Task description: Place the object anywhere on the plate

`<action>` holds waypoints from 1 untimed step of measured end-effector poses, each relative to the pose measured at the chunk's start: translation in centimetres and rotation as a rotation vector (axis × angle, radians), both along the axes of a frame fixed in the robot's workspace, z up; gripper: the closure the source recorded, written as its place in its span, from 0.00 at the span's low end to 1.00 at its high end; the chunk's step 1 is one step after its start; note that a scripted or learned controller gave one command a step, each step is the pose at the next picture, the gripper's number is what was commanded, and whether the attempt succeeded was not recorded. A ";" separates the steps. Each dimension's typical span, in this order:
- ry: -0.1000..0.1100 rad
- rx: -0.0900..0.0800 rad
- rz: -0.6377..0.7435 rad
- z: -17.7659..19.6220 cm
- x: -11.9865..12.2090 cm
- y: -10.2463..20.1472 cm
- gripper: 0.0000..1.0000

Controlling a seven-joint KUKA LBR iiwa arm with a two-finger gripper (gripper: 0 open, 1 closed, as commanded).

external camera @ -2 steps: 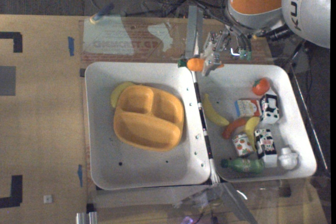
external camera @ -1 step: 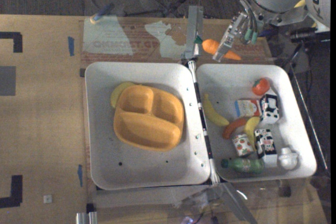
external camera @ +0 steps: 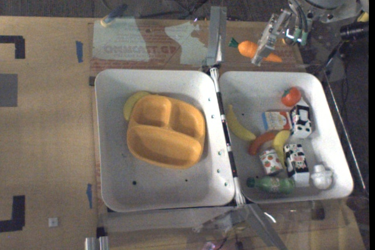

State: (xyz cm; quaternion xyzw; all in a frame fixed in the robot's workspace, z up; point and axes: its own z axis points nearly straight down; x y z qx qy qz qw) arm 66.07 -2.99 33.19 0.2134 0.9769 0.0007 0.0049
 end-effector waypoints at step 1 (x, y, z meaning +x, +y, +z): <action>0.005 0.000 0.055 -0.5 -0.3 -1.0 1.00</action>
